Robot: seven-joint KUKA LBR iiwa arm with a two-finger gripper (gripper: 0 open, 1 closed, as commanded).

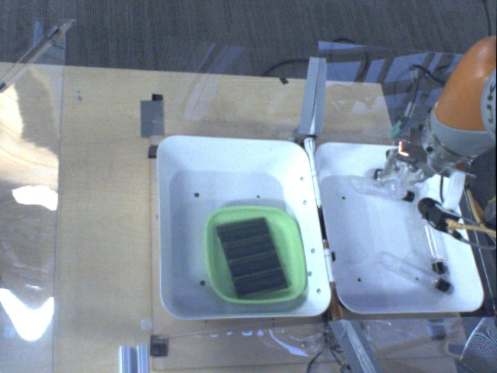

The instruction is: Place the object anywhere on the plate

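A pale wooden bench [85, 208] carries two white bins [175, 231]; the left one holds a green plate [291, 243] bearing a dark ridged object [250, 256]. The arm [466, 99] reaches over the right bin's far right corner, gripper [400, 173] low; whether it is apart or together, I cannot tell.

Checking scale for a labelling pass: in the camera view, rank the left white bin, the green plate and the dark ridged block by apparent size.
1. Left white bin, largest.
2. Green plate, lying inside that bin.
3. Dark ridged block, smallest, lying on the plate.

Arm [466, 99] cut by right edge; claw [397, 174] fingers blurred.
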